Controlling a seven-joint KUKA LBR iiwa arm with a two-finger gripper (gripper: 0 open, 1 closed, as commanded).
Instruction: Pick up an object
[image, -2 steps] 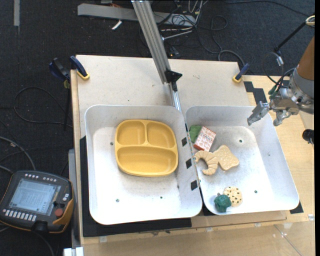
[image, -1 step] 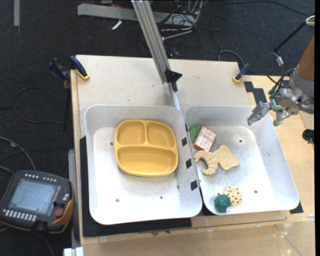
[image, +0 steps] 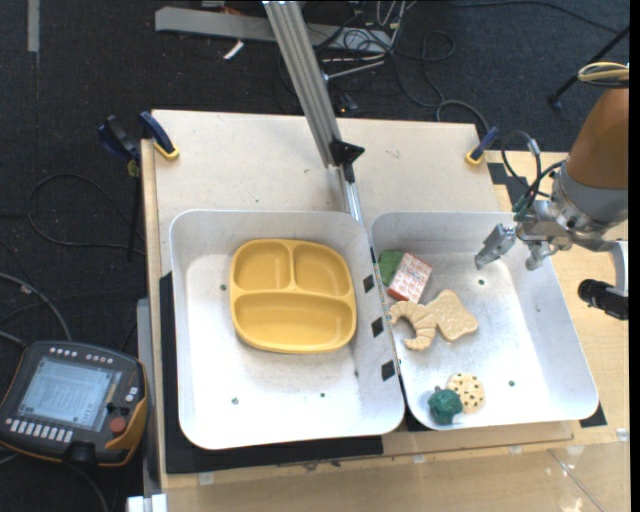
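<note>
Approach step, nothing grasped: end effector (image: 514, 248) open and empty above the right bin's (image: 555, 330) far right corner, so next it must traverse left and descend onto a target, likely the tan toy (image: 436, 320) mid-bin.

You have a teach pendant (image: 70, 398) on the dark floor at eight o'clock, cables (image: 375, 40) at twelve o'clock, and yellow clamps (image: 160, 140) at the bench's (image: 250, 160) far corners.

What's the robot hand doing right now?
Hand open, holding nothing, at right bin's far edge. Tan toy, red-and-white packet, green lump lying loose below. Nothing blocking them.
</note>
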